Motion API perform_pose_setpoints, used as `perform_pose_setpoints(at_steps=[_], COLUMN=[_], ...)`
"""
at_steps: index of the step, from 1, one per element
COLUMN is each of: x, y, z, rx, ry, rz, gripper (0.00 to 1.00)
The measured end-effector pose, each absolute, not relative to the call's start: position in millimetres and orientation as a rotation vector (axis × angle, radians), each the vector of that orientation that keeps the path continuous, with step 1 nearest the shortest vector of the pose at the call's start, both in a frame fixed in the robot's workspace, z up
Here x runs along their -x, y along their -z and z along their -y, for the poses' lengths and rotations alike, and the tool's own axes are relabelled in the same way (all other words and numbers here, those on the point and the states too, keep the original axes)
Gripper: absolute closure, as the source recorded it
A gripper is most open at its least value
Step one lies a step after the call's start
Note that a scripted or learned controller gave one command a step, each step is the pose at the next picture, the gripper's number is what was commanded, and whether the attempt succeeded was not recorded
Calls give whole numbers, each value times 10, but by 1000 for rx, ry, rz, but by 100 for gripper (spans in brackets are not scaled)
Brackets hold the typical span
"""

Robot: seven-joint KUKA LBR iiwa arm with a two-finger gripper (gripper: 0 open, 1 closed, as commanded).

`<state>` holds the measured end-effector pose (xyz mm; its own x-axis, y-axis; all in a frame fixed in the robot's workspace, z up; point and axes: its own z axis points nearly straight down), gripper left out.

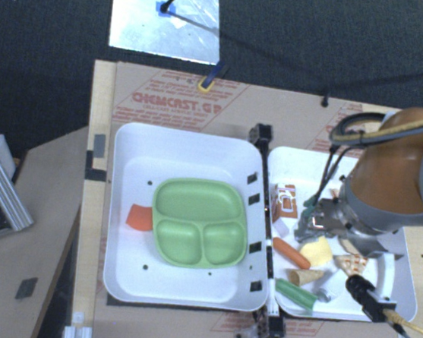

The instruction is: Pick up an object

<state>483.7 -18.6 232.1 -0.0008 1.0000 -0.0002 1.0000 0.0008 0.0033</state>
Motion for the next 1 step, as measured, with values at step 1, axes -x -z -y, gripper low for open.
perform_pose_setpoints(at_steps=[1], x=[-4874], y=[-2183], z=[209], rx=[-2221], ry=[1], rz=[-2223], gripper=[100])
